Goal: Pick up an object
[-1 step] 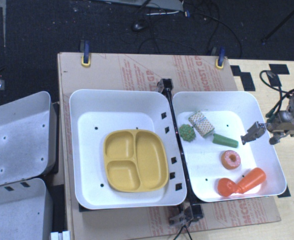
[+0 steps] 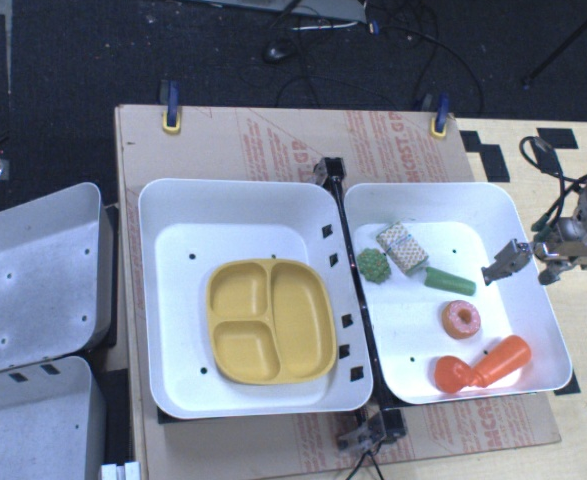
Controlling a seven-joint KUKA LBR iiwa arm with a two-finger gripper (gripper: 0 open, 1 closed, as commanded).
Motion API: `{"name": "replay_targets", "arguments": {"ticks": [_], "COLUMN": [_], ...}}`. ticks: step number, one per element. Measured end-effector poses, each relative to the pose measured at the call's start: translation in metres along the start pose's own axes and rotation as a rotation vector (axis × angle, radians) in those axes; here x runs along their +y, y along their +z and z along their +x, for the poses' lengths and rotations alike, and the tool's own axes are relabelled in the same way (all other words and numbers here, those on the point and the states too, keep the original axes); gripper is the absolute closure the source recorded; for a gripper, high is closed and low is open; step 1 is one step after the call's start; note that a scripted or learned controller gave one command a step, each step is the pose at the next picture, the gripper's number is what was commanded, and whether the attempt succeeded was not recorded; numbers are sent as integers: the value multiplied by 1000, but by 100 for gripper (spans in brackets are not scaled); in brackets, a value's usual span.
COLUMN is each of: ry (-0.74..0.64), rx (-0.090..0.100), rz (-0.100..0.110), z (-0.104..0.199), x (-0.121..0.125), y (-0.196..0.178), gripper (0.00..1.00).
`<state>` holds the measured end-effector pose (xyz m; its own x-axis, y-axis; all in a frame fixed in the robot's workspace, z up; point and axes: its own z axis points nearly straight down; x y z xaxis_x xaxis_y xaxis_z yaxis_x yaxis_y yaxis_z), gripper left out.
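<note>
The right bin [image 2: 493, 203] holds several objects. A green knobbly ball [image 2: 374, 264] lies beside a small patterned box [image 2: 403, 246] near the bin's left wall. A green cylinder [image 2: 449, 281] lies in the middle, with a pink ring donut [image 2: 461, 319] below it. An orange bottle [image 2: 481, 365] lies on its side at the front. My gripper [image 2: 526, 266] hangs over the bin's right rim, to the right of the green cylinder. Its fingers are spread, open, with nothing between them.
The left bin [image 2: 173, 208] holds a yellow divided plate [image 2: 271, 320]. A black divider [image 2: 351, 288] runs between the two bins. Two yellow clamps [image 2: 172, 118] hold the board's back edge. White trays [image 2: 33, 268] stand off to the left.
</note>
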<state>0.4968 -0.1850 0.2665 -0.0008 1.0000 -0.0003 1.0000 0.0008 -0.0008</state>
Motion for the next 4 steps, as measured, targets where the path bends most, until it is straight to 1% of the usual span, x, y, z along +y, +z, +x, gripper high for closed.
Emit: {"name": "replay_targets", "arguments": {"ticks": [1, 2, 3, 4], "ry": [2, 2, 3, 3], "rx": [2, 1, 2, 0], "rz": [5, 2, 3, -1], "z": [0, 3, -2, -2], "x": [0, 6, 5, 6], "y": [64, 109, 171, 158], "gripper": [0, 0, 0, 100]}}
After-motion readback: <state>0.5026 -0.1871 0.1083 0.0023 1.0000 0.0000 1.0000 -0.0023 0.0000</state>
